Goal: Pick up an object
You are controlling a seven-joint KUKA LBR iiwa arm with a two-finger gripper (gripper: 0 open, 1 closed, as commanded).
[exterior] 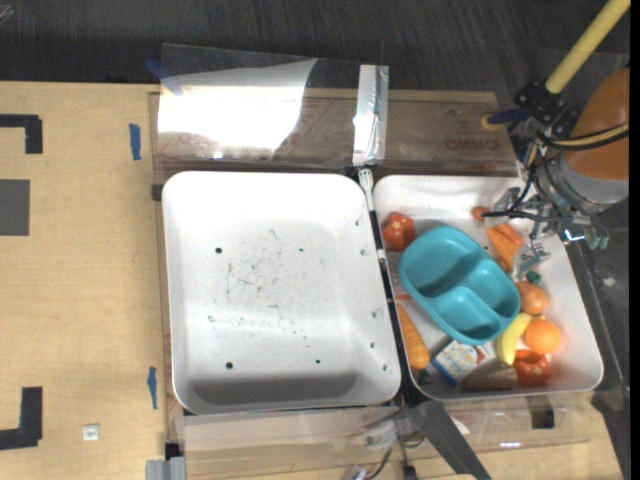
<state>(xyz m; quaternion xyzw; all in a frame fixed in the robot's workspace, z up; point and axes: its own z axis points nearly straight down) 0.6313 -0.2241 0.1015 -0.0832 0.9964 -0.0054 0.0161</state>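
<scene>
From my remote seat, everything worth picking lies in the right bin (585, 313), and I place it all against the teal divided dish (462, 286) that sits tilted in the middle of that bin.

Nearest to me, below the dish's lower edge, a small printed carton (455, 360) lies just beside it. To the right of the carton, and lower right of the dish, a red fruit (532, 369) sits against the bin's front wall. Just above that fruit an orange (543, 336) rests with a yellow banana (510, 340) touching its left side; the banana meets the dish's lower right corner. Lower left of the dish, a carrot (413, 338) lies along the bin's left wall.

Further back, right of the dish, there is a small round orange-brown piece (533, 298). Upper left of the dish sits a red tomato (398, 230), close to its rim.

Farthest, upper right of the dish, the gripper (532, 248) hangs low over an orange wedge-shaped item (503, 243), amid a tangle of cables. Whether the gripper is open or closed I cannot tell, and I see nothing plainly held in it.

Left of the dish, across the divider, lies the left bin (270, 288).
</scene>
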